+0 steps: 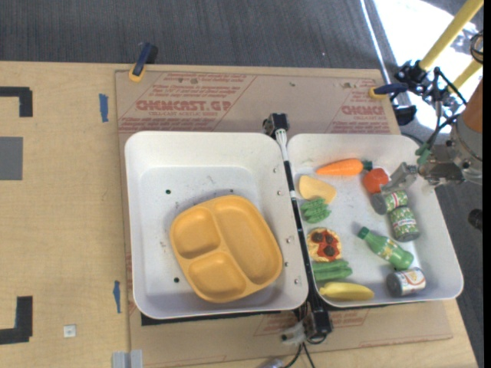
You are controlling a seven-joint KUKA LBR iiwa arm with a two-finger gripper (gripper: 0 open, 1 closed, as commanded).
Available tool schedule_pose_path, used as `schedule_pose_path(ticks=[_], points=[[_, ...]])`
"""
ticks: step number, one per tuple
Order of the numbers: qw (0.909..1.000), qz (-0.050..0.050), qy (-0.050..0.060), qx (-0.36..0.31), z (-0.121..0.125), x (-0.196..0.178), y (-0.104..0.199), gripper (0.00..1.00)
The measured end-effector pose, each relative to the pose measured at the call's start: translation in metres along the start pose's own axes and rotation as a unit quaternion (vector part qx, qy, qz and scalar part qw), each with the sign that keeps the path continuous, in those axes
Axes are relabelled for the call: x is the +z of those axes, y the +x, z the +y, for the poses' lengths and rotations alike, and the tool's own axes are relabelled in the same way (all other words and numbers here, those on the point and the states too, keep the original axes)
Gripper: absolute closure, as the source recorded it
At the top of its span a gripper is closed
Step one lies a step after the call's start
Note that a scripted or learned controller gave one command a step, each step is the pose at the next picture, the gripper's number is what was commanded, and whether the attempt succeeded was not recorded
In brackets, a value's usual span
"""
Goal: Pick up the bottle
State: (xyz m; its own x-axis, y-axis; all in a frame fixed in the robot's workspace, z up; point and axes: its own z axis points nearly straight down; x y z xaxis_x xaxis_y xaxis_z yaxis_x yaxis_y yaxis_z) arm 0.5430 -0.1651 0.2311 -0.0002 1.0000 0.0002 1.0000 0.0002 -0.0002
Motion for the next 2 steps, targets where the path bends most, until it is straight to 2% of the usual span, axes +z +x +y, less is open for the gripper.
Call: schedule_pose_path(ticks=[1, 2], points=[[0.9975, 0.0, 0.0, -0.07, -0.043, 0.103, 0.005, 0.0], [0.9975, -0.001, -0.002, -0.07, -0.041, 0.093, 0.004, 1.0]])
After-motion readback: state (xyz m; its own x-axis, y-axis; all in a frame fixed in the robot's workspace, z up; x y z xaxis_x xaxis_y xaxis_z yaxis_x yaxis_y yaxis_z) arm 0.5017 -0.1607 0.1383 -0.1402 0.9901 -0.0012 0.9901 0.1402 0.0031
